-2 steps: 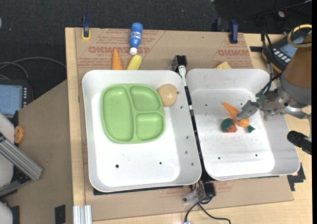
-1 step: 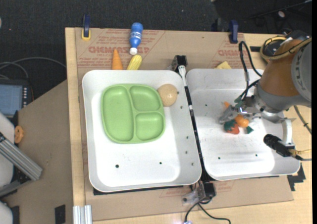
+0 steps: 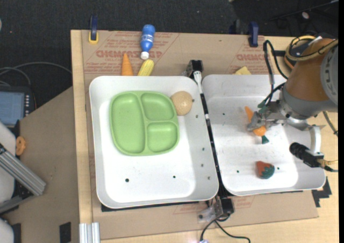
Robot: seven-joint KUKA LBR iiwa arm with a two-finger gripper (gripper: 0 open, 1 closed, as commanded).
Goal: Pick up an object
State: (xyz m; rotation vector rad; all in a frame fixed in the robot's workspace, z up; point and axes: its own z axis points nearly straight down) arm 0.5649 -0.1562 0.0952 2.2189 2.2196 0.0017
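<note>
Gripper (image 3: 259, 123) low in the right bin (image 3: 231, 161), fingers' state cannot tell; small orange object (image 3: 260, 130) touching at their tip, roughly 6 o'clock; red-green piece (image 3: 264, 170) farther toward 6 o'clock.

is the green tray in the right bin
No, the green tray lies in the left bin, beside a tan ball.
</note>
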